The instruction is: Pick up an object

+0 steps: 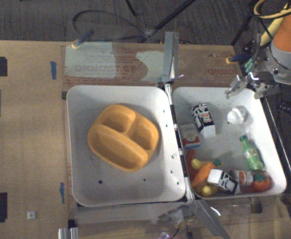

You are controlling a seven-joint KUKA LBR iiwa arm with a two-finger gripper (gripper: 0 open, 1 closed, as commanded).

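The left bin holds one thing, an orange divided plate with three hollows, lying near the middle and turned a little askew. Past the metal divider between the bins sits the right bin, and every other thing I place from that divider. Just beside it lies a small red and white carton, and below that a yellow toy banana and a toy carrot crowd into the near corner. A little further out stands a black and white milk carton, with a second one lying flat beside the carrot. Further still come a pale round lump, a green bottle and a red-labelled bottle with a red fruit at its end. Farthest from the divider, the gripper hangs over the bin's far right corner, apart from everything in it; whether it is open I cannot tell
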